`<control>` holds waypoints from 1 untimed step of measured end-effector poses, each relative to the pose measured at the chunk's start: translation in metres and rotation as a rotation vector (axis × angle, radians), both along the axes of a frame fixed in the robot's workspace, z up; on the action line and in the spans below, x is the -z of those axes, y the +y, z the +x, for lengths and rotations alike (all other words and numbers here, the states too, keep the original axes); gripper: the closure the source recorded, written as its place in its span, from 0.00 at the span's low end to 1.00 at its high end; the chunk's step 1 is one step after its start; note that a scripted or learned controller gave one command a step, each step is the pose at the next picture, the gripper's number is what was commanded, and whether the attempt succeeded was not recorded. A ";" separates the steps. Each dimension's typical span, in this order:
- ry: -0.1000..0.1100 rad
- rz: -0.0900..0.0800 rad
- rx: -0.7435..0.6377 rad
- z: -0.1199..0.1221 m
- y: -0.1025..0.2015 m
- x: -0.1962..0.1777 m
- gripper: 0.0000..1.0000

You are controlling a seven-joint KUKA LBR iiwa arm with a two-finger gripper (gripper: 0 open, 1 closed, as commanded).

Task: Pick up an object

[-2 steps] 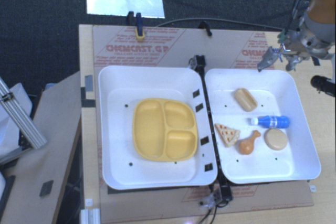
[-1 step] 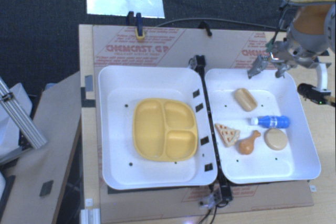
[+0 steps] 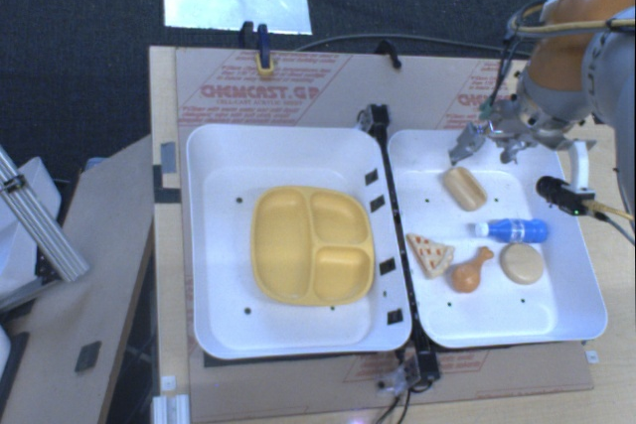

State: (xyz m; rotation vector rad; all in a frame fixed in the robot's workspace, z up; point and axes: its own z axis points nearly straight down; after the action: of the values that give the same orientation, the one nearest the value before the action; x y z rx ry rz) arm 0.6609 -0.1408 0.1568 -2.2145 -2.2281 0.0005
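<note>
My pincer [image 3: 487, 142]: hovering above the far end of the right bin [image 3: 576, 313]; fingers spread apart, nothing between them.

Bread roll [image 3: 464, 188]: just nearside of my pincer, the closest candidate.

Beyond the roll, toward the near rim: blue bottle [image 3: 514, 230], round biscuit [image 3: 522, 263], drumstick [image 3: 472, 270], pizza slice [image 3: 430, 254].

Left of the roll, in the left bin [image 3: 214, 164]: yellow divided plate [image 3: 310, 244].

Advice: descend centred over the roll, fingers straddling its narrow width, before closing.
</note>
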 end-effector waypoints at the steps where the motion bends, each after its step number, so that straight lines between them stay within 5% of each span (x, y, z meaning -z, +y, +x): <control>1: -0.003 -0.001 0.003 -0.001 -0.002 0.059 0.00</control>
State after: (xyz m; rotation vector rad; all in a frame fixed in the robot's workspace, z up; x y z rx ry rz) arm 0.6597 -0.1428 0.0975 -2.2200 -2.2266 -0.0019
